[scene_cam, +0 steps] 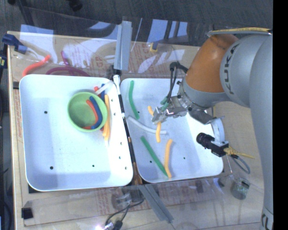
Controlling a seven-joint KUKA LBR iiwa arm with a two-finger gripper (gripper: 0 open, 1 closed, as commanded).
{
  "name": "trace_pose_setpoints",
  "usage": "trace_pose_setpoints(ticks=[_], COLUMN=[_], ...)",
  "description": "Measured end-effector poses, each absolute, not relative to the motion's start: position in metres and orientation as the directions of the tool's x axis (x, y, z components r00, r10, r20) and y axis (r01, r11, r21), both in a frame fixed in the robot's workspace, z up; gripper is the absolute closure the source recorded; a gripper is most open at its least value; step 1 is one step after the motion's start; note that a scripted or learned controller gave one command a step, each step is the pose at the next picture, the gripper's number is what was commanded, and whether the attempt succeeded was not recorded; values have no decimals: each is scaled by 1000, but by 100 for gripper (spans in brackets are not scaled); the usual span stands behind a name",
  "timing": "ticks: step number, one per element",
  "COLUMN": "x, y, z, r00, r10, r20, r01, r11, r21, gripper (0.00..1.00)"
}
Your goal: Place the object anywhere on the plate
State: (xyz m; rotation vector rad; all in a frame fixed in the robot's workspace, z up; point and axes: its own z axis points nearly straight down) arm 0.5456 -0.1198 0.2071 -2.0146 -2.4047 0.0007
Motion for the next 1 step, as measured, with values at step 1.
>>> trace_pose_setpoints(ticks=[1], x=[546], y=[-120], z=[207], r00=[-175], r10=[985], r20=[3], r01=[985], r11=[175], r21=[-3], gripper=[0])
